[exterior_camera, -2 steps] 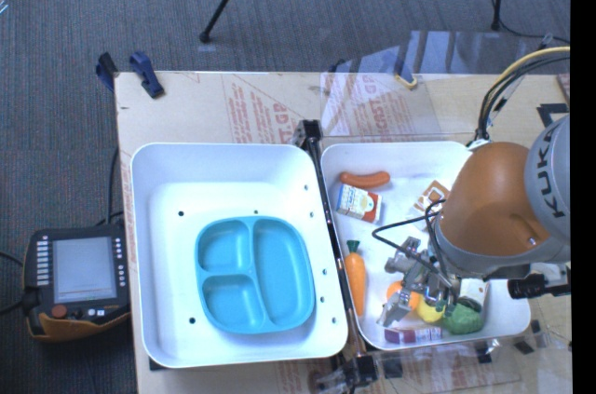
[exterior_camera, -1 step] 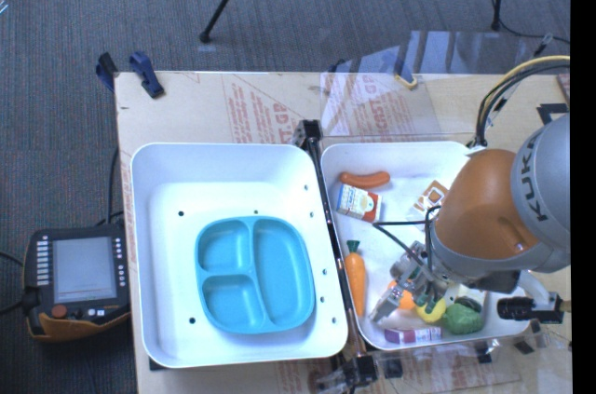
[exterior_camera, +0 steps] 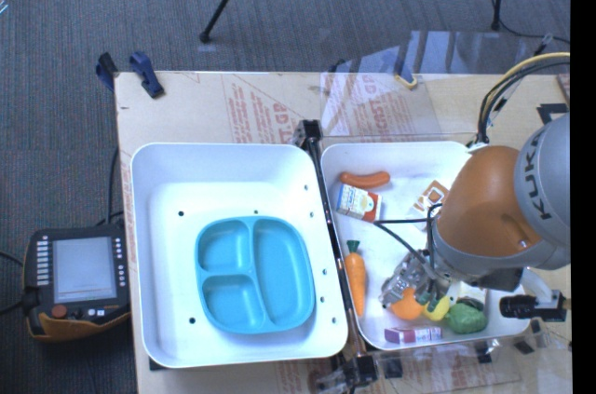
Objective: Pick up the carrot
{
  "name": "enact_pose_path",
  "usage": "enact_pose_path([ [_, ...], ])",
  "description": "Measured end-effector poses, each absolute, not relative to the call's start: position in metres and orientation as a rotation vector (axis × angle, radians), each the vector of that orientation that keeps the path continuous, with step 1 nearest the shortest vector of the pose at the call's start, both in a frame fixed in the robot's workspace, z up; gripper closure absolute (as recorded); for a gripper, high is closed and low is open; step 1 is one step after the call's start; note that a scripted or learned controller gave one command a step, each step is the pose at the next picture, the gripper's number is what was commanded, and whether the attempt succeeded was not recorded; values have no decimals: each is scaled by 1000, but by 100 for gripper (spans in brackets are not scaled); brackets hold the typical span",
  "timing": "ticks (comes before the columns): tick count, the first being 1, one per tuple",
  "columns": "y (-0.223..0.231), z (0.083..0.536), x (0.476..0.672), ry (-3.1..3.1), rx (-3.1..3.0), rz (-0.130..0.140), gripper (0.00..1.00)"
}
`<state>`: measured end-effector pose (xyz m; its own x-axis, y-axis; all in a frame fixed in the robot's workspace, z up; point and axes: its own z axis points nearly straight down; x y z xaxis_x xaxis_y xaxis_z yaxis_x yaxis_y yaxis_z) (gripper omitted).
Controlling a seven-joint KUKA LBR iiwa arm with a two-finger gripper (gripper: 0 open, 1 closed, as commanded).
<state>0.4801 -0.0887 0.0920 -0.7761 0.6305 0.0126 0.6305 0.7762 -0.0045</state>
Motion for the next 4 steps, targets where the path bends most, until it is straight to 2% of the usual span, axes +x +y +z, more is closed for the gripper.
enact_pose_path([
  [1,-38,186,477,-2711,-1581,2,100],
  [2,-38,185,476,-2710,-1580,4,0],
  [3,-3,185,476,-2642,-1691,4,0],
  [4,-14,184,476,-2427,-1987,7,0],
])
